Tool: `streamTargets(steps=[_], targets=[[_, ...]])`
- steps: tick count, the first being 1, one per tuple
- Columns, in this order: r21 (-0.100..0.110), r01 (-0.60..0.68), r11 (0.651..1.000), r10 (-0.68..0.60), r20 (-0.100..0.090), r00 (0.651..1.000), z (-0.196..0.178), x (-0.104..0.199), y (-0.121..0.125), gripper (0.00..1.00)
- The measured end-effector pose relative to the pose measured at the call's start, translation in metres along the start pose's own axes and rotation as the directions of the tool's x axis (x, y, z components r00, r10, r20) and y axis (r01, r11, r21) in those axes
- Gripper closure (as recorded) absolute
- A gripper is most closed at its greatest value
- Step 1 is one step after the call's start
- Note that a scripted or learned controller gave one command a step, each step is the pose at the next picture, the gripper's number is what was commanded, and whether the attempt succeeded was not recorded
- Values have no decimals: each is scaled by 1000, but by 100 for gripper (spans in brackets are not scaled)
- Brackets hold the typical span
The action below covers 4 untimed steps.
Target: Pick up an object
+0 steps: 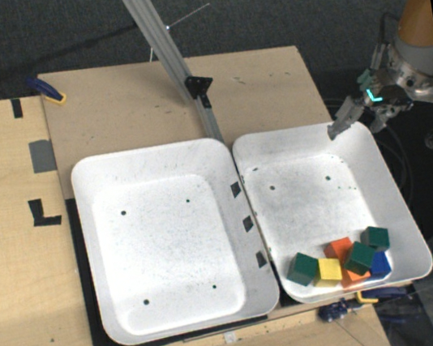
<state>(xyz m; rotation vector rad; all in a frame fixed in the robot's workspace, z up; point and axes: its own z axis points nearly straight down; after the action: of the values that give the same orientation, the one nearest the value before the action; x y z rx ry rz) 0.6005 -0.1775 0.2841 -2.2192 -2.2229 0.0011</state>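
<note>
**A:** While the arm [414, 28] hung off the far right corner of the right bin [302, 195], where did the blocks lie?

**B:** They sat in a tight cluster [345, 261] in the near right corner of that same bin, well apart from the gripper [351, 114]. I counted about 6 small cubes, touching or overlapping one another.

**A:** What did they look like?

**B:** A dark green block [302, 268] stood at the cluster's left end, with a yellow block [329, 271] just beside it. An orange-red block [340, 249] sat behind the yellow one. 2 more dark green blocks followed: 1 [362, 255] in the middle and 1 [376, 237] at the cluster's far right, nearest the bin's right wall. A blue block [380, 265] lay at the near right, against the bin's rim. They all looked like plain, matte cubes, several tilted against their neighbours.

**A:** And the gripper?

**B:** It reached over the right bin's far right corner, its grey tip just above the rim. Whether it was wide or narrow I could not tell; it was too small and dark. Nothing showed at its tip.

**A:** The left bin [165, 234]?

**B:** It sat side by side with the right bin, their rims touching. A slanted metal bar [166, 45] ran down to the point behind where the 2 bins met.
</note>
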Motion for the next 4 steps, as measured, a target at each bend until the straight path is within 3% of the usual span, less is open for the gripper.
streamTargets(steps=[3, 4], targets=[[7, -1, 1000, 1, -1, 1000, 167, -24, -11, 0], [1, 1, 1000, -1, 0, 1000, 153, -23, -8, 100]])
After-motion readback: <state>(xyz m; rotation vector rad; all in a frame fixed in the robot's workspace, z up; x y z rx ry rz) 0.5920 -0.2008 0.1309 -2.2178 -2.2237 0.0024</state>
